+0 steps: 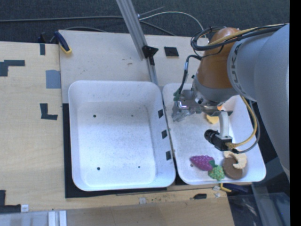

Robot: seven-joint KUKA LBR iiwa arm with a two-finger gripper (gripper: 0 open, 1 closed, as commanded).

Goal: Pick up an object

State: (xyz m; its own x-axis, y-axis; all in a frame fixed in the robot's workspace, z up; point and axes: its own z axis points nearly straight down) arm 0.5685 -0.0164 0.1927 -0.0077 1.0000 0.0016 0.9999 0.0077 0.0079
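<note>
A: What's at the near edge of the right bin (pixel 244 175)?

B: Grapes (pixel 202 162), a green bit (pixel 217 173), a brown thing (pixel 233 167). Farther up, the end effector (pixel 181 108) sits over the bin's left side. Can't tell its state.

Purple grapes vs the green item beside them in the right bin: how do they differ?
Colour: the purple grapes are violet; the green item is bright green. Size: the grapes look larger and longer; the green item is compact and rounded. Position: the grapes lie farther from the bin's near rim; the green item sits closer to it, against a brown piece. Both have bumpy surfaces and lie in the right bin, touching or nearly touching.
</note>
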